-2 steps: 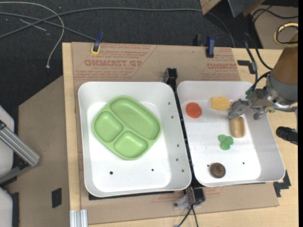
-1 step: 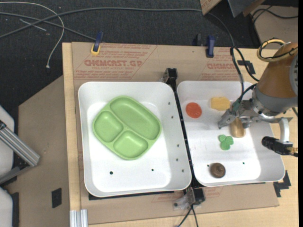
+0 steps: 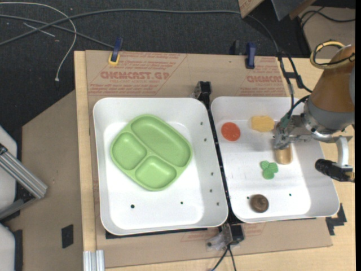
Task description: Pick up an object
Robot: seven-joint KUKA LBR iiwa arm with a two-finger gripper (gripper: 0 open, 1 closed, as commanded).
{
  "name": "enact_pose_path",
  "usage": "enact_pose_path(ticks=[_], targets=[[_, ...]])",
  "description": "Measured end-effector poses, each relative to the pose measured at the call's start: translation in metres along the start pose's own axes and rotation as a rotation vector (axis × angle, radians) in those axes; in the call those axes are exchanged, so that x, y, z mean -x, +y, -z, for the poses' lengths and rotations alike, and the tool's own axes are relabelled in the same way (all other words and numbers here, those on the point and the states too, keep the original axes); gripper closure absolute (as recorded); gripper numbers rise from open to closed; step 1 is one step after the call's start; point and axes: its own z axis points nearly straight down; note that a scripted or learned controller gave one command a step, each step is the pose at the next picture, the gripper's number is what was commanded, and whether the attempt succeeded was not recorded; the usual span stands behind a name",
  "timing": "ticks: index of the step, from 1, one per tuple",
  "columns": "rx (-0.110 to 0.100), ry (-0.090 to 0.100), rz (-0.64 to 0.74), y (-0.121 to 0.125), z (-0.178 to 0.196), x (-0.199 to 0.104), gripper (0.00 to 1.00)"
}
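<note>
In the right bin (image 3: 316, 205), my gripper (image 3: 281, 141) hangs low over the middle of the bin floor. A small tan block (image 3: 284, 156) sits right beneath its tip, touching or nearly touching it. A yellow piece (image 3: 262, 123) lies just left of the gripper toward the back. An orange-red round piece (image 3: 230, 131) rests further left. A small green piece (image 3: 268, 169) lies just in front of the tan block. A brown round piece (image 3: 259, 202) sits near the bin's front edge.
The left bin (image 3: 113, 208) holds a green divided plate (image 3: 150, 151). A black divider (image 3: 213, 145) runs between the bins. The arm's grey and orange body (image 3: 333, 97) overhangs the right bin's right rim. Cables lie beyond the bench's back edge.
</note>
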Motion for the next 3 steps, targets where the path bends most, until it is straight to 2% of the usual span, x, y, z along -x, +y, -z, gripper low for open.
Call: enact_pose_path(ticks=[2, 3], targets=[[0.007, -0.003, 0.002, 0.007, 0.129, -0.003, 1.0], [0.003, -0.002, 0.001, 0.008, 0.146, -0.003, 1.0]])
